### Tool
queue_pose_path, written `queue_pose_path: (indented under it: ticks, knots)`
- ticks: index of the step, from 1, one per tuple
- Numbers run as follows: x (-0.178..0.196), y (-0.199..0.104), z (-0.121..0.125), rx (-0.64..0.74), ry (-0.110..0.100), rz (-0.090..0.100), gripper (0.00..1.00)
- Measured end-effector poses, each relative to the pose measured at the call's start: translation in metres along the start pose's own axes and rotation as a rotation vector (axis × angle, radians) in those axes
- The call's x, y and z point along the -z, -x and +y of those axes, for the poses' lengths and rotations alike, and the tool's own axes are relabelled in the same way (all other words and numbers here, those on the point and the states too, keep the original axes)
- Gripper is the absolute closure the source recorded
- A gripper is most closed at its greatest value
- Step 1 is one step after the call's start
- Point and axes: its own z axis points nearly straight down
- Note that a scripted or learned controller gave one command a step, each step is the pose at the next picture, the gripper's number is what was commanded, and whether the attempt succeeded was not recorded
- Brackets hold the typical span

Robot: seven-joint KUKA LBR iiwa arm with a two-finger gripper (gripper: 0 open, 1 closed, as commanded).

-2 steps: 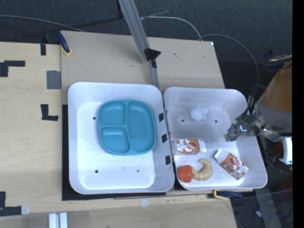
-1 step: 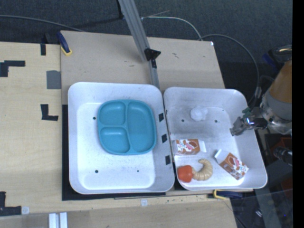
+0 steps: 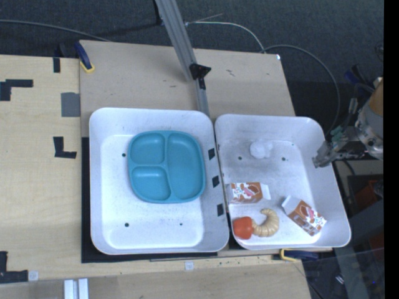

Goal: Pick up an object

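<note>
Two shallow white plastic bins sit side by side on the pale wooden tabletop [image 3: 143,73], their inner rims touching. The left bin [image 3: 109,229] carries a turquoise three-compartment plate [image 3: 167,166] set toward its upper right, leaving bare floor along the bottom and left walls. In the right bin [image 3: 299,129], a translucent white lump [image 3: 261,149] lies near the top centre with open floor around it. A small red-and-white carton [image 3: 247,192] lies just right of the shared rim. Below it, a red tomato-like ball [image 3: 243,228] touches a curved tan croissant [image 3: 269,223] close to the bottom wall. A second small carton [image 3: 305,217] lies tilted near the lower right corner. The grey gripper [image 3: 324,156] hangs over the right bin's right rim, apart from every object; whether its jaws are spread cannot be told.
</note>
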Motion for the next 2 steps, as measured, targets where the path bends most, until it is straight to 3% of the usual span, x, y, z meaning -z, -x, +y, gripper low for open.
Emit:
queue_pose_path:
  ticks: [2]
  knots:
    - [-0.014,-0.109,0.023,0.006,-0.005,0.004,1.0]
